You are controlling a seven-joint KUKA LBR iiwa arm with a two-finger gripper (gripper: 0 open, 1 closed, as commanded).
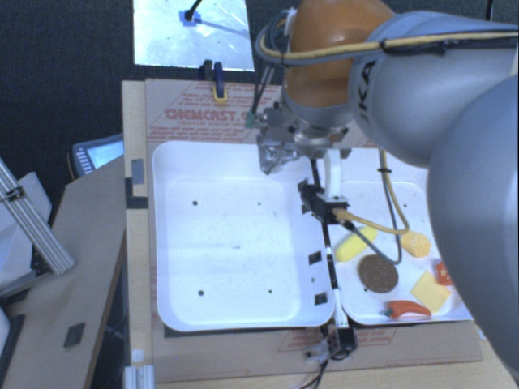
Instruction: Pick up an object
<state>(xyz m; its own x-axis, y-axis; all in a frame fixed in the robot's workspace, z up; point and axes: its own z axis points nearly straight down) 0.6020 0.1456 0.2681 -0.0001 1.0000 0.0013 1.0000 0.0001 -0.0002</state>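
Note:
The right bin (405, 189) holds several small objects: a yellow banana-like piece (354, 244), a brown disc (378, 273), a corn cob (417, 244), a yellow wedge (430, 290), an orange-red pepper (408, 309) and a red piece (443, 273) partly hidden by the arm. My gripper (274, 154) hangs under the orange wrist band, above the back right corner of the left bin (219, 250). It is well away from the objects, and nothing shows held in it.
A black bracket (323, 205) and cable run along the divide between the bins. A yellow hose (388, 209) loops over the right bin. A yellow clamp (217, 83) stands at the cardboard's back edge, and an aluminium rail (32, 225) lies at the left.

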